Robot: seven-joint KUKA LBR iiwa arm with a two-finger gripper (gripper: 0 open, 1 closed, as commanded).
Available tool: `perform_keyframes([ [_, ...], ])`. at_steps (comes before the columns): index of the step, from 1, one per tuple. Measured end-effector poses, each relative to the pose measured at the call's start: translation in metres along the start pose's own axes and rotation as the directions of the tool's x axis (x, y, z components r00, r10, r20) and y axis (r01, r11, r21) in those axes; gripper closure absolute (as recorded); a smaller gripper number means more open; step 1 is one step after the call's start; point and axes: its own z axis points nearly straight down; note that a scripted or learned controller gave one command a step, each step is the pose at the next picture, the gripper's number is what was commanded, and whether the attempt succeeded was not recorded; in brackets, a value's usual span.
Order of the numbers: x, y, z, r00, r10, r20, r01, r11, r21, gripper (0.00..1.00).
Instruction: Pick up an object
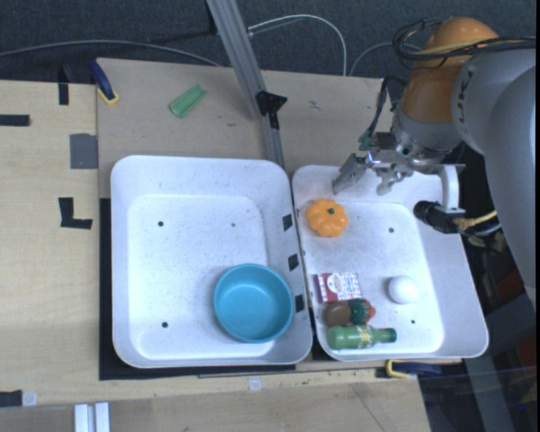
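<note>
Orange pumpkin [327,218], blue bowl [253,302], white egg [401,289], green bottle [361,336], white bins [198,178].

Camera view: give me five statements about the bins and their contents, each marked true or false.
1. The blue bowl sits in the left bin. True.
2. The orange pumpkin lies in the left bin. False: it is in the right bin.
3. The gripper holds the white ball. False: the ball lies on the bin floor, apart from the gripper.
4. A green bottle lies near the right bin's front edge. True.
5. The green block is inside a bin. False: it lies on the bench behind the bins.
</note>
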Motion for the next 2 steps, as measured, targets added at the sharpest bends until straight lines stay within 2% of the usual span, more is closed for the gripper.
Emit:
perform_keyframes([
  [1,0.010,-0.001,0.047,1.000,0.001,-0.001,-0.001,1.000,-0.005,0.00],
  [2,0.010,-0.001,0.035,1.000,-0.001,0.000,0.001,1.000,-0.006,1.00],
])
